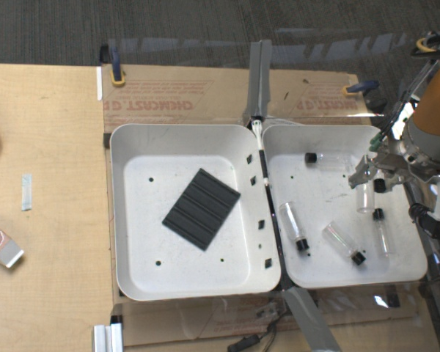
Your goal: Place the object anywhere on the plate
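A dark ribbed rectangular plate (pixel 202 208) lies tilted in the middle of the left bin (pixel 121 218). Several clear tubes with black caps lie in the right bin (pixel 315 273): one (pixel 293 226) near its left wall, one (pixel 343 242) at the front middle, and one (pixel 382 235) toward the right. A short capped piece (pixel 310 158) sits near the back. My gripper (pixel 372 176) hangs over the right side of the right bin. Directly beneath it is another clear tube (pixel 365 199), and the view does not show whether that tube is held.
Both bins rest on brown cardboard (pixel 183 94) held by blue clamps (pixel 116 72). A grey metal bar (pixel 260 79) runs back from between the bins. On the wooden table to the left lie a small grey strip (pixel 26 193) and a wrapped block (pixel 4 246).
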Robot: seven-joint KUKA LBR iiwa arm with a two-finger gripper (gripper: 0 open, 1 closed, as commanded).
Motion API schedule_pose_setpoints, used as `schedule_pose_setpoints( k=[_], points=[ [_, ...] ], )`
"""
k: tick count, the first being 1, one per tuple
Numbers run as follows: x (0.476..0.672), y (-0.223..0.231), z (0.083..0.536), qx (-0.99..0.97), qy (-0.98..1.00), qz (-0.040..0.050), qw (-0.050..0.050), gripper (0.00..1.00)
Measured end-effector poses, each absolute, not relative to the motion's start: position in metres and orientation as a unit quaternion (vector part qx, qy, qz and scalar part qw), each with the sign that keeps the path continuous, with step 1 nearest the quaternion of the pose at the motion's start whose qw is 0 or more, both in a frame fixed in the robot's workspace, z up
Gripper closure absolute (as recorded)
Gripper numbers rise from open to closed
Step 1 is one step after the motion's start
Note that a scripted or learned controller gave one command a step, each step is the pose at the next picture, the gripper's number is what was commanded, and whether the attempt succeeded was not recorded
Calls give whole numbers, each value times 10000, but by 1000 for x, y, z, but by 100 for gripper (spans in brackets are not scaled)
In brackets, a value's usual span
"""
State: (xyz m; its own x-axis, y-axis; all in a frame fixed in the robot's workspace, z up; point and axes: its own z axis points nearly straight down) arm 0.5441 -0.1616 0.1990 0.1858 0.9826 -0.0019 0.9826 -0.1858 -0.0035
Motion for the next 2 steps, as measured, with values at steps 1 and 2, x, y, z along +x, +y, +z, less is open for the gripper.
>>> schedule_pose_setpoints(
  k=[1, 2],
  points=[
    [552, -30, 190, -8097, -5869, 23, 11, 100],
    [600, 28, 225, -7703, -6376, 24, 4, 100]
  ],
)
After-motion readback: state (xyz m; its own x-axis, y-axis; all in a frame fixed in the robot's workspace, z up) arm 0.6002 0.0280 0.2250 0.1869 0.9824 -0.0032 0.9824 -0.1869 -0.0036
